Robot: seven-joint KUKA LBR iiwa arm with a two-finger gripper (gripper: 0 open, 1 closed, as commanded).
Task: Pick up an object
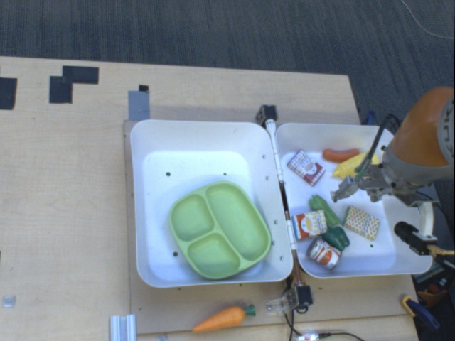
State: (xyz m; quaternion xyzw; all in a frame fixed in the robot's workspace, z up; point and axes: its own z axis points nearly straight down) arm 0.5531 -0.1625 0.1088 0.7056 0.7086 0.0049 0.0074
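Note:
The right bin [398, 261] holds several small items: a red-and-white packet [306, 167], a red sausage [341, 154], a yellow banana [352, 166], a green vegetable [325, 209], a red-and-white carton [311, 224], a patterned box [362, 222], a dark green piece [337, 238] and a can [325, 253]. My gripper [348, 190] hangs over the middle of this bin, just below the banana and right of the green vegetable. Nothing is visibly held in it.
The left bin [153, 190] contains a light green divided plate [219, 229]. An orange carrot [222, 320] lies on the bench in front of the bins. The arm's orange band [426, 130] looms over the right bin's right edge.

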